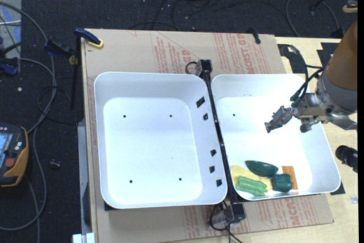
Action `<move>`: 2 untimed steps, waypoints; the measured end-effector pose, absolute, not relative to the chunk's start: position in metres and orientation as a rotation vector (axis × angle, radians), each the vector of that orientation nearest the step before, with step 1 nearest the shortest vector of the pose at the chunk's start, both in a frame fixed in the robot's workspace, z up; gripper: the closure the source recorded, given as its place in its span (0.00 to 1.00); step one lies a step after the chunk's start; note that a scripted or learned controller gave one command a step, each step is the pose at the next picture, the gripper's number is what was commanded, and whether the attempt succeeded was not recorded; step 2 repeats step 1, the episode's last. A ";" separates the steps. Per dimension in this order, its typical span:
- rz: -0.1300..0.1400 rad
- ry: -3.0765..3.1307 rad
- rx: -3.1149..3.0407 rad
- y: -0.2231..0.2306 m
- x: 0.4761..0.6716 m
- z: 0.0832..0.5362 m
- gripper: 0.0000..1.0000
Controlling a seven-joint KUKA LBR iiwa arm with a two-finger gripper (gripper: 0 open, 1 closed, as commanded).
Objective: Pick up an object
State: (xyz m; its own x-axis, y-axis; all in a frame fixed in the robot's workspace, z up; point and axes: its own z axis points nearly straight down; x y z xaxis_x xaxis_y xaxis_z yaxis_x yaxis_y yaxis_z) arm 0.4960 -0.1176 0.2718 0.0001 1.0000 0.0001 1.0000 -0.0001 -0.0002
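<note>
While the gripper (277, 120) is hovering over the right bin (318, 148), its jaws' state is unclear; green toys (263, 176) are lying clustered near the bin's front edge.

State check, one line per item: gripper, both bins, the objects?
Two-finger gripper: above right white bin, nothing between its fingers.
Dark green oval object: lying at that bin's near edge.
Light green ridged object: lying beside it.
Left white bin: upright on bench.

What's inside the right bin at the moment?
In the right bin, near its front edge, lie a dark green piece, a light green piece, a teal piece and an orange block. A yellow item is partly covered.
</note>
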 end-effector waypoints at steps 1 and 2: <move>0.000 -2.221 -2.221 -0.118 0.496 0.272 0.00; 0.000 -2.221 -2.221 -0.118 0.496 0.272 0.00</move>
